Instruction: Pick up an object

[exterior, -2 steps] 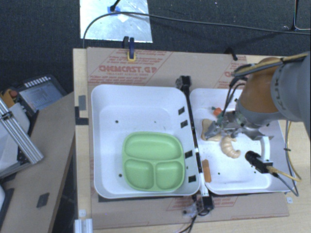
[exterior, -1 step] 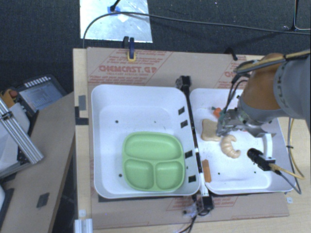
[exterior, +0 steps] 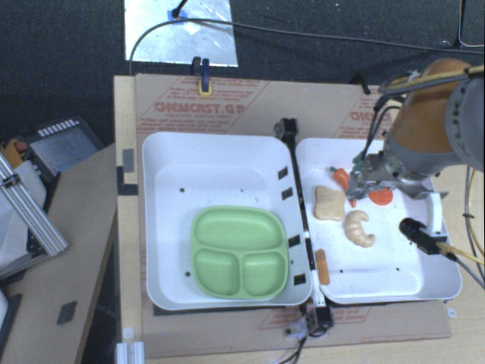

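The right bin (exterior: 394, 283) holds several toy foods. A tan bread slice (exterior: 328, 203) lies near its left wall, with a pale croissant (exterior: 361, 229) just right of it. A small orange carrot piece (exterior: 341, 177) and a red tomato-like piece (exterior: 382, 196) sit further back. My gripper (exterior: 361, 186) hangs low between the carrot piece and the red piece, just behind the croissant. Its tip partly hides the red piece. Nothing can be seen held in it.
A green divided plate (exterior: 239, 250) lies in the left bin (exterior: 174, 173). An orange stick (exterior: 322, 266) rests by the divider between the bins. A black part on a white bracket (exterior: 417, 233) hangs from the arm over the right bin's right side.
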Robot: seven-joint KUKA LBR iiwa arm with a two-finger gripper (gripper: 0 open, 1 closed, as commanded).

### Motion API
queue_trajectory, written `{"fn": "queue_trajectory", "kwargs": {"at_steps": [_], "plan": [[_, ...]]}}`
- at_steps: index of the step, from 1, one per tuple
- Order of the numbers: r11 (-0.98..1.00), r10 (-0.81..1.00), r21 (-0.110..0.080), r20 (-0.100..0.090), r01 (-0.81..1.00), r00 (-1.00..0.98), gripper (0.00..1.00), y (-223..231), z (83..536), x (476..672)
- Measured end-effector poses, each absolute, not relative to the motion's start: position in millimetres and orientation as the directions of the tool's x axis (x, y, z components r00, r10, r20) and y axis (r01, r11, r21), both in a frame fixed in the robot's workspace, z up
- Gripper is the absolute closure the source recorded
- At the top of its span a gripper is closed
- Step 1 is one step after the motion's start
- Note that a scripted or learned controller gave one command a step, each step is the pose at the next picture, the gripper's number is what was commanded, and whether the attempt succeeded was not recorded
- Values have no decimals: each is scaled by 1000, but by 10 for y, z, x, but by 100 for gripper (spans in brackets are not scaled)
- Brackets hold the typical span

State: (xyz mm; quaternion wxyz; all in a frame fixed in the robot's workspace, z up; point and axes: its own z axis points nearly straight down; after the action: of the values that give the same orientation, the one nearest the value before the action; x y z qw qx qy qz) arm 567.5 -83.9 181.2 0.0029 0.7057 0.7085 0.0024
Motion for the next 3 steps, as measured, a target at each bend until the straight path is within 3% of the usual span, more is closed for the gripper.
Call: {"fn": "queue_trajectory", "kwargs": {"at_steps": [1,2,3], "plan": [[3,1000,9,-1,1000,-3,100,-882,2452,5690],[4,1000,6,-1,1000,-4,100,-886,2726,5704],[8,1000,2,1,1000,-8,100,-445,2712,5727]]}}
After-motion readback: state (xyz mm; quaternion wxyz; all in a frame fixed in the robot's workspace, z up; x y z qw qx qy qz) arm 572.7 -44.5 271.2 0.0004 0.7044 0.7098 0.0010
